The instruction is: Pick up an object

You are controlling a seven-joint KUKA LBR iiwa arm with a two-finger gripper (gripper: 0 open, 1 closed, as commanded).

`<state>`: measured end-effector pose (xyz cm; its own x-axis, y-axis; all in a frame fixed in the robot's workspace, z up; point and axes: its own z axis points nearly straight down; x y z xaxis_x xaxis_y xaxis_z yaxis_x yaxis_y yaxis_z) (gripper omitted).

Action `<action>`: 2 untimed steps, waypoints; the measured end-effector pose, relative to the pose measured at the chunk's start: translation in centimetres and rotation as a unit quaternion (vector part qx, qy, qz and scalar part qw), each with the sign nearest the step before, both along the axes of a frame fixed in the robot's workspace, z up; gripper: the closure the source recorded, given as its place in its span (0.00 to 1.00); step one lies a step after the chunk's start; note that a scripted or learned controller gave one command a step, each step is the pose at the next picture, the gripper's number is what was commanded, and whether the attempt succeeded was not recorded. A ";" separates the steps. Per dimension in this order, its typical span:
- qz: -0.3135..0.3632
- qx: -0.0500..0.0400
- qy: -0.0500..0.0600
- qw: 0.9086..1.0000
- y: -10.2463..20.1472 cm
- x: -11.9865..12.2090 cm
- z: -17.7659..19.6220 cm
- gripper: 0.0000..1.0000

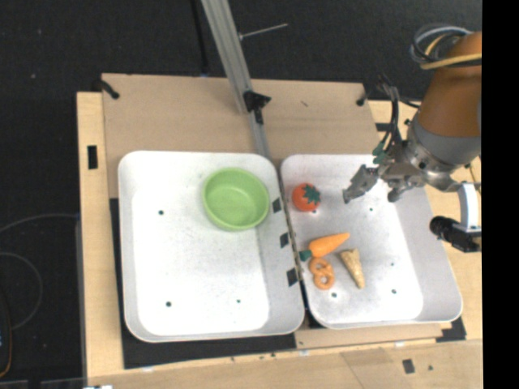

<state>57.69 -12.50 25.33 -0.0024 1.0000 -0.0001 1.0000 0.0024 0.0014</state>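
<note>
Tomato (305, 198) nearest target, upper left of right bin (430, 298). Pincer (375, 183) spread wide, holding nothing, above bin, just right of tomato. Advice: centre over tomato, descend straight, clamp evenly. Carrot (329, 244), pretzel (322, 273), cone (353, 267) clustered nearer front; avoid.

Right bin (405, 298): red tomato (305, 197) near left wall. Orange carrot (328, 244) lies slanted mid-bin. Pretzel (322, 273) and tan cone (353, 267) just below it.
</note>
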 end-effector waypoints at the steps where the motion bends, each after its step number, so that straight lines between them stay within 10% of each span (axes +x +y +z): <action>1: 0.000 0.000 0.000 1.000 0.0 0.0 0.0 0.00; 2: -0.002 0.000 0.003 1.000 0.4 -0.5 -6.1 0.00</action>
